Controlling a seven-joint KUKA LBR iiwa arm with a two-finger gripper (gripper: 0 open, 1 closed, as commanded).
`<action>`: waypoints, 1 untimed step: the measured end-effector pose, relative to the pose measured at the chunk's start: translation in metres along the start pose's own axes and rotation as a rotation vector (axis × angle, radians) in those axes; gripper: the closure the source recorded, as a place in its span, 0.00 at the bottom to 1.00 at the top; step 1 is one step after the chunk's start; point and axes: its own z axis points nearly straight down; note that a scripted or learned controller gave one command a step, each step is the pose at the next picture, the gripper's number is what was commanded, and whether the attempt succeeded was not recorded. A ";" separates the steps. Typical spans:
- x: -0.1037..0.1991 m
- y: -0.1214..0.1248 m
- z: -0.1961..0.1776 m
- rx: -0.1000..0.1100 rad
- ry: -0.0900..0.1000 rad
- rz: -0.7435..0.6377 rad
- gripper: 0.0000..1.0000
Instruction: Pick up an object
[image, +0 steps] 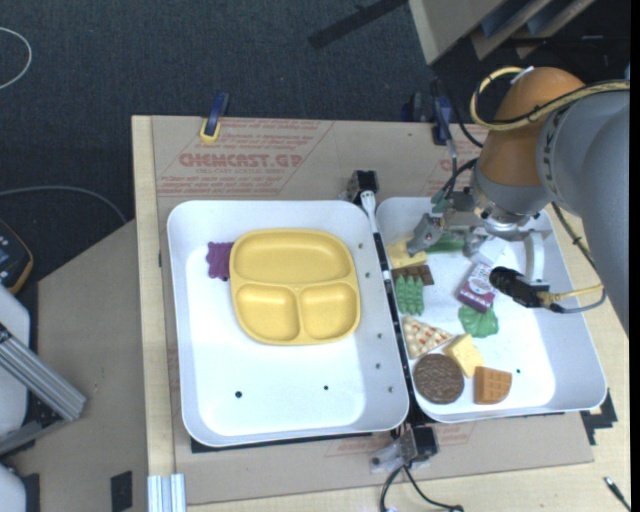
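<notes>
Camera view: the gripper (452, 228) hangs low at the right bin's (575, 385) 11 o'clock corner, among toy food. Whether its jaws are spread or pinching, I cannot tell. Nearest targets are the green block (409, 294) and purple packet (477, 287), toward 6 o'clock of the gripper. Better to centre over one piece, clear of the bin wall, before closing. The yellow tray (295, 284) lies in the left bin (200, 330).
</notes>
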 end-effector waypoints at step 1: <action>0.001 0.001 0.024 -0.001 0.002 0.001 0.00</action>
